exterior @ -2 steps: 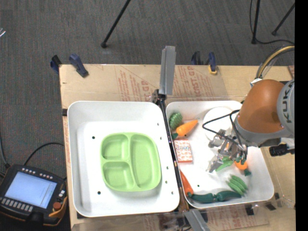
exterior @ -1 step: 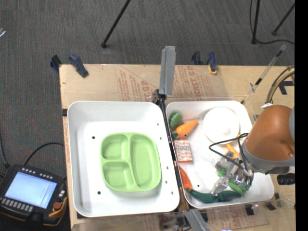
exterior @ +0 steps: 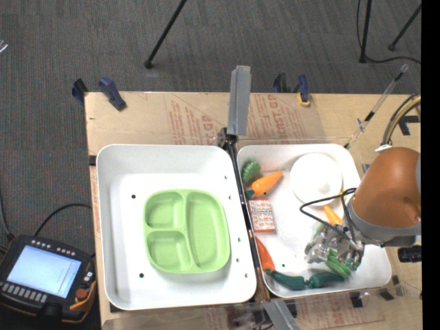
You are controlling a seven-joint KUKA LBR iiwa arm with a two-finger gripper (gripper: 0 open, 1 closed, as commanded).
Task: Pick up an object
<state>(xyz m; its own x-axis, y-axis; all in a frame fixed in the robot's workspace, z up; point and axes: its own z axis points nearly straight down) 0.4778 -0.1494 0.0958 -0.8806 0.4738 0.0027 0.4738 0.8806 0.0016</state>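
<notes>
Far left of the gripper [exterior: 335,251], a green tray [exterior: 186,232] sits mid-bin with bare floor all round in the left bin [exterior: 113,184]. In the right bin [exterior: 375,270], a carrot [exterior: 267,182] up-left of the gripper points up-right. The gripper is low near the front-right corner, over green beans [exterior: 338,262]; how far open it is cannot be told. Its wrist crowds the right wall.

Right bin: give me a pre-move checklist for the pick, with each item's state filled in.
1. Tool low inside the white right bin: ok.
2. Green toy vegetable under the tool: ok.
3. Object seen between the tool's fingers: cannot tell.
4. Dark green toy pepper lies apart from the tool: ok.
5. Round white plate lies apart from the tool: ok.
</notes>
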